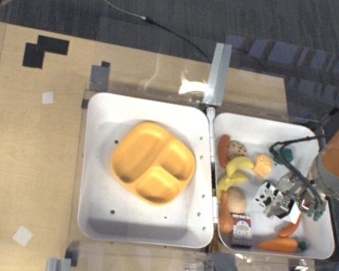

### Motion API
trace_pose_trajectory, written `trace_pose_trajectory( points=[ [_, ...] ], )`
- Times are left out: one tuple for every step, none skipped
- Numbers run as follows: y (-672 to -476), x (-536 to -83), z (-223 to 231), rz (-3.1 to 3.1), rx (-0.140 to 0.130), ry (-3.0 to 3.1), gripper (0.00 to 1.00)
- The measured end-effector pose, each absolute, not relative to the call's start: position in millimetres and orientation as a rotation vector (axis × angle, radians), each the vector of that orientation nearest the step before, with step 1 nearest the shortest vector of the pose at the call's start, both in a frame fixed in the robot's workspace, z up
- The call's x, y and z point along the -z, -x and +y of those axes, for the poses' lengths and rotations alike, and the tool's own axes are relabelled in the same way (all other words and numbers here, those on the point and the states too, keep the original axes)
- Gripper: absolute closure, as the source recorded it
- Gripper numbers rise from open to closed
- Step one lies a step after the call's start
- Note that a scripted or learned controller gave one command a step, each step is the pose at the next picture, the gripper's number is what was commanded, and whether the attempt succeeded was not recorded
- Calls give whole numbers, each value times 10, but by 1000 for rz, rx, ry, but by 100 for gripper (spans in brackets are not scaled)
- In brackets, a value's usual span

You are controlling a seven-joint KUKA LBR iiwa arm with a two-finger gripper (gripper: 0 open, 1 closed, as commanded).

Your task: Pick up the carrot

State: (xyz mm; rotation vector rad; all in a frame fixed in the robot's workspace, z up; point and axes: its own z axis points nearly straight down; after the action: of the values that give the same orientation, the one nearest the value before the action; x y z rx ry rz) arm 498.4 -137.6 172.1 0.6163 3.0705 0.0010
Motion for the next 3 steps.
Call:
trace_pose_trajectory(
  points=[
    [-5597, -1878, -1575, 2955, -1, -1040, 100],
    [-5883, -2066, -1876, 2870, -1, -1255, 100],
    [-6580, -2396, -2041, 2854, -2, -1284, 100]
  ],
)
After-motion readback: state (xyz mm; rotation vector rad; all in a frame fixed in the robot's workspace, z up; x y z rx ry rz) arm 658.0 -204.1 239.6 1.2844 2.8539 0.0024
